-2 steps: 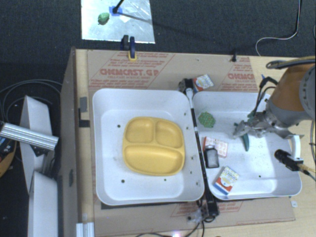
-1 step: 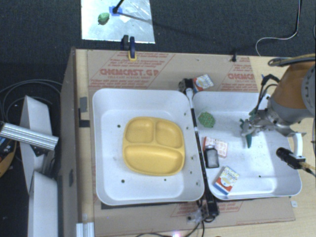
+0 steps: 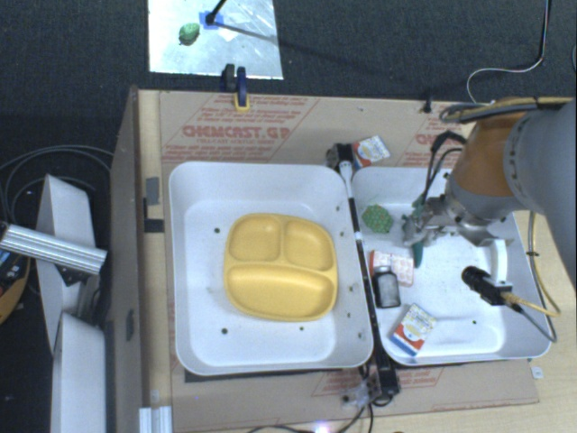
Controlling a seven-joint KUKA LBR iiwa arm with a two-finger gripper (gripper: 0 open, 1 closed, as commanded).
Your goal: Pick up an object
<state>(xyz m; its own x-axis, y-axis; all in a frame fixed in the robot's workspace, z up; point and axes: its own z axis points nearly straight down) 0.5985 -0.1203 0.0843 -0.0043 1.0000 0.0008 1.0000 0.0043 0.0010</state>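
The green object point(image 3: 377, 217) lies in the right bin point(image 3: 469, 345), upper left, just beside the gripper point(image 3: 416, 242). We cannot tell the fingers' state. We judge the approach step under way; next calls for lowering over one item.

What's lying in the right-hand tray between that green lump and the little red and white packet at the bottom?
In the camera view, between the green lump and the packet lie a small red-and-white carton and a dark block just below it.
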